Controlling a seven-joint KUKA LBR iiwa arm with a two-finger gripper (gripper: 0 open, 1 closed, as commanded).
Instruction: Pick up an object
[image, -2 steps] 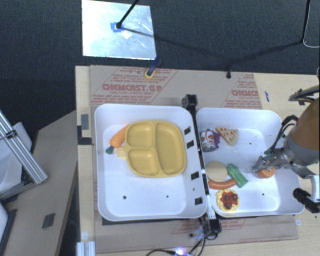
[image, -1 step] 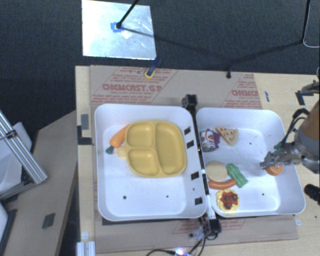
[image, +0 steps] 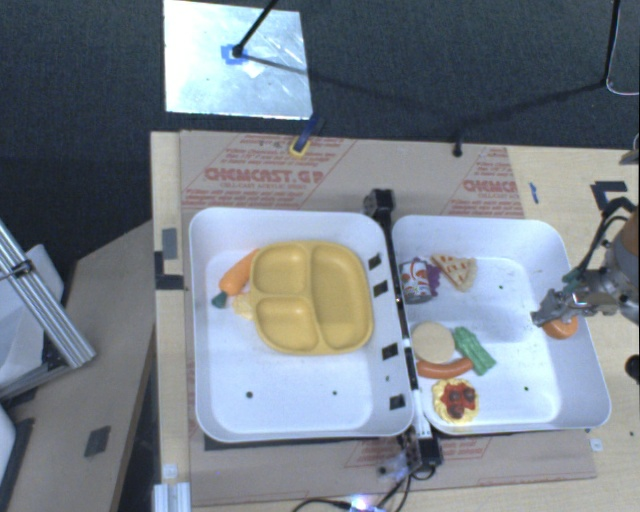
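I see dark carpet (image: 80, 100) around the pale wooden bench (image: 560, 165), a shiny metal sheet (image: 235, 60) on the floor, and printed cardboard (image: 270, 170) covering the benchtop.

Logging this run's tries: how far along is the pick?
Done: the gripper has reached the right bin's right side. In hand: it sits at a small orange piece, but a grasp can't be confirmed. Left: closing on it and lifting. The hot dog and pizza slice lie untouched.
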